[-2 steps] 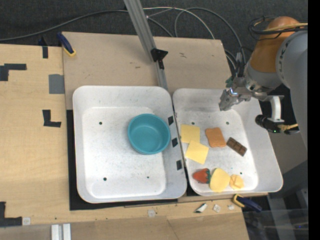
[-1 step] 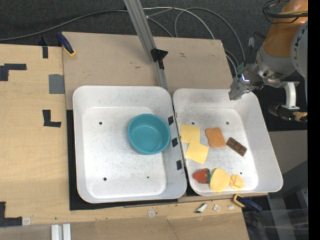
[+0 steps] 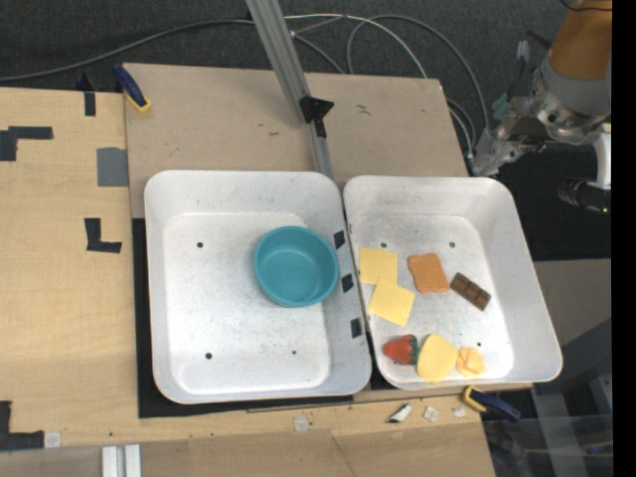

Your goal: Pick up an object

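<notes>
Arm sits at upper right, off past the right bin's [image 3: 527, 266] far corner, tool [image 3: 494, 147] just outside the rim and apart from everything. Can't tell its state, too small and dark there; nothing visibly held. Probably parked clear so the camera sees both bins.

Candidates all in right bin: two yellow cheese-like squares [image 3: 378, 265] [image 3: 392, 304] touching at a corner, orange toast-shaped piece [image 3: 429, 273] just beside, brown chocolate piece [image 3: 470, 291] next to it. Near front edge: red-green strawberry-like toy [image 3: 401, 349] touching a yellow round piece [image 3: 436, 358], small yellow bit [image 3: 469, 363] beside.

Left bin [image 3: 179, 266] has one teal bowl [image 3: 295, 266], upright, near the centre. Both bins on the worktop [image 3: 60, 266].

Pick not yet started. Chocolate piece looks most isolated, likely easiest.
</notes>
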You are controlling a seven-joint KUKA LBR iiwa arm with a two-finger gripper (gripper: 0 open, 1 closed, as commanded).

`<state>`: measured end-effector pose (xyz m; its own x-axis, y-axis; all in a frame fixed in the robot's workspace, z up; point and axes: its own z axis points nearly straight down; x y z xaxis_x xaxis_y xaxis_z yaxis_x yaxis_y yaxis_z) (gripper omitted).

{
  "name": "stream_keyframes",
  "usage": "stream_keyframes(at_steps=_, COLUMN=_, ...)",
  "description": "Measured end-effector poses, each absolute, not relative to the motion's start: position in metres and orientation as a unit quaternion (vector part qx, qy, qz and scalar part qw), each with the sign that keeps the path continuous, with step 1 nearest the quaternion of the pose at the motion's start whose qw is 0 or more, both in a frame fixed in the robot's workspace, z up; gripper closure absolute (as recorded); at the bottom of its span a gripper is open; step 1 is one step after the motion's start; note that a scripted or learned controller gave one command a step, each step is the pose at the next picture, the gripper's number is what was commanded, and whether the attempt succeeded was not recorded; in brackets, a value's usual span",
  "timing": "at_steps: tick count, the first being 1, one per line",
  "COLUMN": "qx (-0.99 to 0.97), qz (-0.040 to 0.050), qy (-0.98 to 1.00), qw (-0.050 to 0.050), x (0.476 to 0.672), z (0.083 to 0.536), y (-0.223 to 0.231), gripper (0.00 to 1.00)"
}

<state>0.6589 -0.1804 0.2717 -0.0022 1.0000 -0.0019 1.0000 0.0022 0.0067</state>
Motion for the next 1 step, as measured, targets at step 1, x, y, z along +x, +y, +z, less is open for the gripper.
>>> stream_keyframes(at_steps=1, qx=0.707, qz=-0.0008, qy=0.708, qw=0.000, x=0.6591, z=0.2689, y=-0.1801, gripper=1.00)
